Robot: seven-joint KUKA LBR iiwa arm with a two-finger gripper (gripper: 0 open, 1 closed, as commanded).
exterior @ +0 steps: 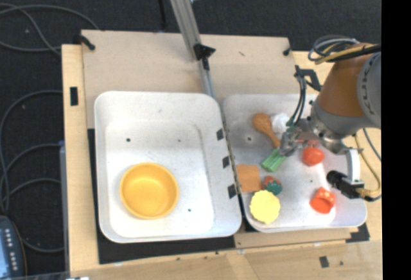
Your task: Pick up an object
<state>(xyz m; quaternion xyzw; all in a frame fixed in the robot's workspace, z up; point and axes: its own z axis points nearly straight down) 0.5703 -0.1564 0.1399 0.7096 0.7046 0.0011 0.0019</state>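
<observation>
Arm reaching over the right bin (359, 214) from its right edge, gripper (287, 144) lowered beside a green block (274, 160); grip state unclear.

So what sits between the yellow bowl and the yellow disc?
In the camera view, the bins' adjoining rims separate the yellow bowl from the yellow disc; otherwise only white bin floor lies between. The brown block sits just above that line.
</observation>
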